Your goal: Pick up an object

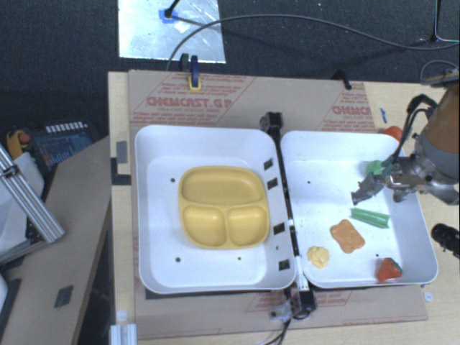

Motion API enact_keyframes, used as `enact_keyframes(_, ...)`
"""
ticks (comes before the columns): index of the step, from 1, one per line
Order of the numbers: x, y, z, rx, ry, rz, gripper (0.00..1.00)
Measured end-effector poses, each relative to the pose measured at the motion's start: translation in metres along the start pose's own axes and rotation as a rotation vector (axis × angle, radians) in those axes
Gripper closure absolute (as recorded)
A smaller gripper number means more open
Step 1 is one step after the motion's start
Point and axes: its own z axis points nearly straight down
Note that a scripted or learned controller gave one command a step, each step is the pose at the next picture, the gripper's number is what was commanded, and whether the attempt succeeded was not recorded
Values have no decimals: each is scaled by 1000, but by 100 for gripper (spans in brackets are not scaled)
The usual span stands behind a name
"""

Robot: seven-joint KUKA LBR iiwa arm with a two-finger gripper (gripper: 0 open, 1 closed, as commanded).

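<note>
The bench [237, 92] is a pale board printed with red lettering, set at a slant over dark carpet. Two shallow white bins lie directly on it, side by side and touching along their inner edges. The left bin [154, 214] covers the board's middle; the right bin [316, 175] reaches close to its right edge. A yellow-and-blue clamp [194, 74] grips the board's far edge, above the left bin.

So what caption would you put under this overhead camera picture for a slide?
Robot gripper hovering over the right bin of small toy foods, beside a left bin holding a yellow divided tray.
</note>
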Motion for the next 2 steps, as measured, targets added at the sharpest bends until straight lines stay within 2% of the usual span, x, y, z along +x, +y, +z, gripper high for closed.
enact_keyframes(1, 0, 2, -5, -10, -2, -2, 0)
enact_keyframes(2, 6, -5, 50, -8, -1, -1, 0)
